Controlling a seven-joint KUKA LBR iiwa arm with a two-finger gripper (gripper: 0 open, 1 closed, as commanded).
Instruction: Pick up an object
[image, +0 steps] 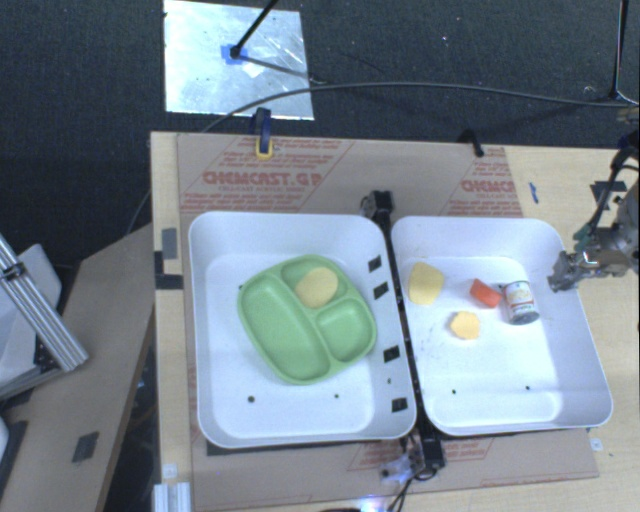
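Candidate objects for the pick lie in the right bin (575, 395). A small can (519, 302), with a pale label and a metallic end, lies at about the 2 o'clock position of that bin's floor. Judged rigid, light and smooth-walled, it is likely to roll or slip; a hold across its cylindrical wall near mid-length seems safest. Touching or just beside it at its 9 o'clock lies an orange-red block (485, 293), apparently stiff and small, best taken across its short sides; its closeness to the can may crowd the approach. At the can's 8 o'clock lies a round yellow piece (464, 325), and at the bin's 10 o'clock a larger yellow lump (426, 283); both look like light toy food, whether soft or hard cannot be told.

Count, right bin: one can, one orange-red block, two yellow pieces. Left bin (215, 330): one green divided plate (290, 335) with three compartments, and one pale yellow rounded item (318, 287) in its upper small compartment, at the plate's 1 o'clock.

The gripper (566, 272) sits at the right bin's 3 o'clock rim, near the can but apart from it. Nothing is seen in it; whether it is spread or closed cannot be told.
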